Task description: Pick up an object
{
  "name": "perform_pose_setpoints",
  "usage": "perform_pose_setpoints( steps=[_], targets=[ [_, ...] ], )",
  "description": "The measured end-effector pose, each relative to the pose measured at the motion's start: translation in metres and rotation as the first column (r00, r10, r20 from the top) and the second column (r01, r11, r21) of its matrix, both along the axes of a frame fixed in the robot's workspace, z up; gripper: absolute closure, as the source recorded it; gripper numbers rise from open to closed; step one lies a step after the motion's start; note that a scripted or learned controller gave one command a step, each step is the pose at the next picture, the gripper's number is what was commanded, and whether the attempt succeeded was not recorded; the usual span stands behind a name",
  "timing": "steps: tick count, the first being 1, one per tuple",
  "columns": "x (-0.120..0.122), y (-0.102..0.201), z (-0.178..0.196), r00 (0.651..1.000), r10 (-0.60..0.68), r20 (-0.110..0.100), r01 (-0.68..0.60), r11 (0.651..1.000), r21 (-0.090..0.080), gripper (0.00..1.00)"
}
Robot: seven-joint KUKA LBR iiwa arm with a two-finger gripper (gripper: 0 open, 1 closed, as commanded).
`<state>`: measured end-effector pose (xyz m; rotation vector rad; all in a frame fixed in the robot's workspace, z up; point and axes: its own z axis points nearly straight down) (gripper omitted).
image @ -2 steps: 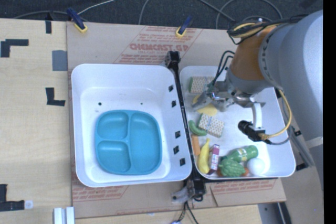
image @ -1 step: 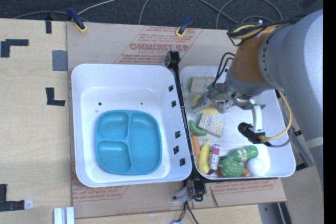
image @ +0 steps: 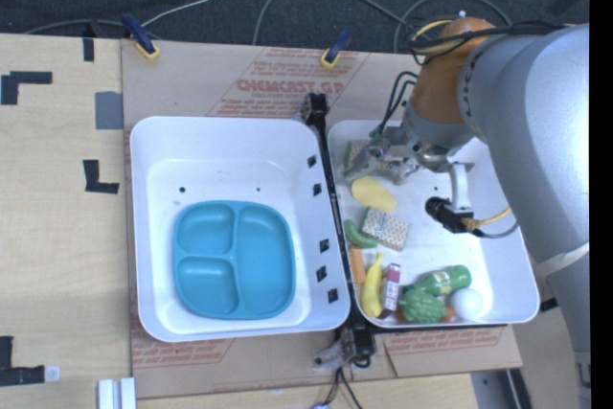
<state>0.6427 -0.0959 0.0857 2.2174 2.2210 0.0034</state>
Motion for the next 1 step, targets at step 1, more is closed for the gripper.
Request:
perform_pose_setpoints(
  steps=[1],
  targets=[
    [-0.0203, -0.0001, 0.0003, 1.000, 0.000, 0.000, 0.000, 1.000, -0.002, 0.00]
  ],
)
